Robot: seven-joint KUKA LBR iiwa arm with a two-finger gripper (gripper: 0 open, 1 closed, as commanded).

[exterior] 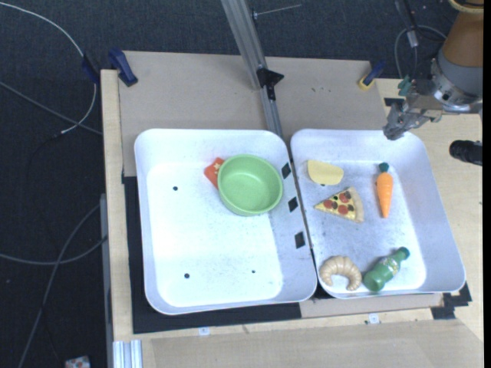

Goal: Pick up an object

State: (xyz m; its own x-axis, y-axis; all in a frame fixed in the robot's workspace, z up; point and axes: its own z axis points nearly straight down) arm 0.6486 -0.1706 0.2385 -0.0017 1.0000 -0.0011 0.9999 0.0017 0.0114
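tool (393,131) hovering over right bin (437,205) far corner, fingers' state unclear | carrot (383,192), pizza (341,204), croissant (342,271), bottle (383,271) lying in right bin | bowl (249,184) sitting in left bin (192,259)

Robotics lab, by the look: plywood bench (192,90) clamped with blue clips (123,67), aluminium camera pole (245,29), loose cables (46,37) over dark carpet (46,167), white bins (215,282) holding toy food.
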